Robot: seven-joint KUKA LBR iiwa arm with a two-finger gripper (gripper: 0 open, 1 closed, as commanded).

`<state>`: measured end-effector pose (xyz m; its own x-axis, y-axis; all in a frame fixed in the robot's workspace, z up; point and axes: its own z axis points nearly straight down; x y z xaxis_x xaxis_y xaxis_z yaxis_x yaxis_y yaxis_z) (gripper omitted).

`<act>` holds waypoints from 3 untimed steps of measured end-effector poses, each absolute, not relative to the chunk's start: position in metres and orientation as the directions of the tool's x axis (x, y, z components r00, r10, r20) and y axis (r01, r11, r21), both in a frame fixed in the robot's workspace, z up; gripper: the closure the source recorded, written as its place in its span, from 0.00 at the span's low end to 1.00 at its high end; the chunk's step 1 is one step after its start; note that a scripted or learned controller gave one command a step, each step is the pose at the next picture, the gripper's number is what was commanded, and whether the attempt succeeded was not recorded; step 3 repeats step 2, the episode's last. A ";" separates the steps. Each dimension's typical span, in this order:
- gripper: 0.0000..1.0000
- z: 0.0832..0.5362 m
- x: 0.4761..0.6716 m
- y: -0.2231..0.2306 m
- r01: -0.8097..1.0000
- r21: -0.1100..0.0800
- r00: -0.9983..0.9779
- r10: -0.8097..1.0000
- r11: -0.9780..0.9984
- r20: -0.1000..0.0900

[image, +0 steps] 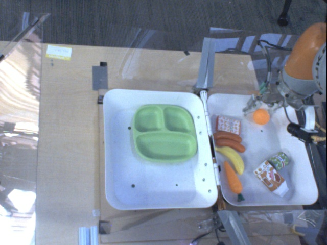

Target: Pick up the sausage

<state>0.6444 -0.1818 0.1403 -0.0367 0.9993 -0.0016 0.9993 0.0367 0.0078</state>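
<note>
A red sausage point(228, 139) lies in the right bin point(299, 195) between a small carton point(228, 124) and a banana point(231, 159), probably light, smooth and best pinched mid-length, while the claw point(263, 102), its state unclear, hovers near an orange point(261, 117).

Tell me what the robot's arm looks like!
The arm is rounded and grey, with a big shiny orange band above its wrist. Thin dark cables run alongside it, and down low sits a small metal pincer.
</note>
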 end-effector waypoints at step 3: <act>0.00 0.155 0.524 -0.206 0.998 0.008 -0.057 0.998 0.057 -0.002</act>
